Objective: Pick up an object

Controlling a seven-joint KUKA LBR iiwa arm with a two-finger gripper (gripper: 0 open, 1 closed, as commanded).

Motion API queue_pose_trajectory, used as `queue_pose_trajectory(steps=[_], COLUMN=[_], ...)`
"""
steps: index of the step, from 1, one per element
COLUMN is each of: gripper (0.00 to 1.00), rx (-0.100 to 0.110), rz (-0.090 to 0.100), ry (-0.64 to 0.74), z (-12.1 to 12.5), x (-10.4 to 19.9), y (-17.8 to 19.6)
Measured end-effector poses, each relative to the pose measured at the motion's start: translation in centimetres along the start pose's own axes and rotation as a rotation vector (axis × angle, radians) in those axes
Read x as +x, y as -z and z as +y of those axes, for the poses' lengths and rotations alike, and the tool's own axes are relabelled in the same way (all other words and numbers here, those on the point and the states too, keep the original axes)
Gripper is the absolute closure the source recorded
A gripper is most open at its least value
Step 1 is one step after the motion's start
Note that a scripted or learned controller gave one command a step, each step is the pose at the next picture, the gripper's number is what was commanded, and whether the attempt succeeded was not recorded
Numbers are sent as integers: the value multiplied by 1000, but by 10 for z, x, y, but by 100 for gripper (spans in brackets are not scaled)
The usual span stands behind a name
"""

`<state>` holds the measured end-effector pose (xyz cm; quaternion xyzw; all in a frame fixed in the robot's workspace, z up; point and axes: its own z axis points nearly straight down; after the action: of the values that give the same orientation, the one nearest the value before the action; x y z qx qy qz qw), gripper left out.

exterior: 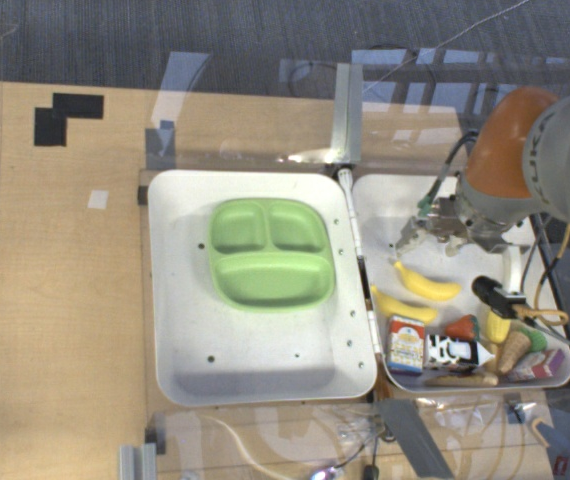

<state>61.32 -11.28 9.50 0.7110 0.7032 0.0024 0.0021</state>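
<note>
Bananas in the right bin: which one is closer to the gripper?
The upper banana, curved, just below the gripper. The other banana lies lower left, by the carton.

Green tray (268, 253), white bins (175, 298), yellow bananas (427, 284), orange-banded grey arm (525, 158).

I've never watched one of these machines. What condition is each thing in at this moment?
gripper: fingers spread, holding nothing, above the right bin.
green tray: flat in the left bin, compartments bare.
banana: lying loose, untouched.
toys: piled at the near end.
</note>
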Motion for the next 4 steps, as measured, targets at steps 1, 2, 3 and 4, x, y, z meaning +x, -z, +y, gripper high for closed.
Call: queue_pose_trajectory(steps=[1, 2, 3, 4], gripper=[0, 0, 0, 0], rx=[-10, -10, 1, -10], rz=[0, 0, 0, -1], ry=[10, 10, -20, 111], z=[-67, -67, -74, -68], x=[22, 22, 44, 15], y=[-3, -3, 91, -3])
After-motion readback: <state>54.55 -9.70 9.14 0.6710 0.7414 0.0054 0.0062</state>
